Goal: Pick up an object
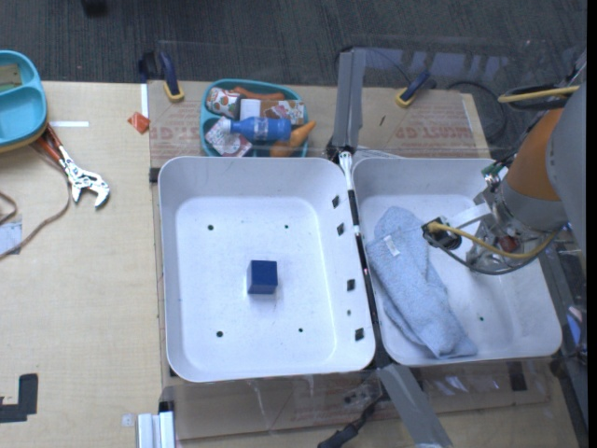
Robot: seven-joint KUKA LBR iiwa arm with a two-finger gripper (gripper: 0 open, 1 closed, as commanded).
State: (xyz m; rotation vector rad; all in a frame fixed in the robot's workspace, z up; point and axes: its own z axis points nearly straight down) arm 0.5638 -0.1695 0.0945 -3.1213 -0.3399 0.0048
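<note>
Crumpled pale blue-grey cloth (pixel 415 287) lies in the right shallow white bin (pixel 522 348), along its left side and running toward the front edge. Near it, to its right, the grey arm's end effector (pixel 487 255) hangs low over the same bin; whether it is wide or narrow I cannot tell. A small dark blue cube (pixel 263 276) sits mid-floor in the left white bin (pixel 173 250). Behind that bin a teal tub (pixel 210 96) of oddments stands on the counter (pixel 75 297), and a silver wrench (pixel 79 180) lies well off to the left.
</note>
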